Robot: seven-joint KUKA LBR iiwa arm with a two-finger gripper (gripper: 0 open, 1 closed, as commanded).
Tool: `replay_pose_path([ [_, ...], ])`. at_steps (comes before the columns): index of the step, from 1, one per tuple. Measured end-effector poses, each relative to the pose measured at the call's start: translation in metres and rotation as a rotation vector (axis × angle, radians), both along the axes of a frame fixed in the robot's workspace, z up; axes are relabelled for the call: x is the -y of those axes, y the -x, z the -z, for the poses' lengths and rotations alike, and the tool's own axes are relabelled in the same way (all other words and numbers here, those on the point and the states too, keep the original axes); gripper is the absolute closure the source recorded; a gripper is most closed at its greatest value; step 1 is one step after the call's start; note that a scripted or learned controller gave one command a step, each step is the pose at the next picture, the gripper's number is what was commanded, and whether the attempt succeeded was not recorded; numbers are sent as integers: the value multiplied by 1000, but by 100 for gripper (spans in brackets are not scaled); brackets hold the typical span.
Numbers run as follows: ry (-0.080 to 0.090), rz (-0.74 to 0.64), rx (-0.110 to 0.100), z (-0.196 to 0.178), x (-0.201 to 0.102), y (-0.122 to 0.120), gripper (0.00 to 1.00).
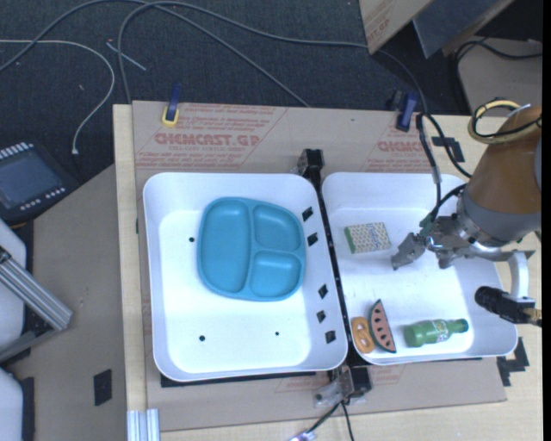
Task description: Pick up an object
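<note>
Underneath, a pale wooden bench (86, 258) bears two white bins (172, 284) on printed cardboard (258, 133); cables (77, 52) cross dark carpet behind. Over the right bin (362, 207), the gripper (428, 251) hangs spread, pinching nothing.

A dark grey carpeted floor (258, 52) fills the top of the view, with thin pale cables (95, 60) looping across it. Below sits a light wooden bench (77, 284) topped by a sheet of cardboard (258, 138) printed with red lettering. A brown cardboard box (387, 21) juts in at the top right. A dark screen (26, 177) lies at the left edge. Lighting is even and bright.
</note>
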State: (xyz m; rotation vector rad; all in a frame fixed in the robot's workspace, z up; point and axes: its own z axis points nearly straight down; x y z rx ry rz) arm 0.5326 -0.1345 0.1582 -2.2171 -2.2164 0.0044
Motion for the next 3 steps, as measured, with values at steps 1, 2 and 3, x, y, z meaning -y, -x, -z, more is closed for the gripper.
replay_pose_path([
  [1, 0, 0, 0, 60, 7, -1, 0],
  [2, 1, 0, 7, 45, 7, -3, 100],
  [3, 4, -1, 11, 2, 7, -3, 100],
])
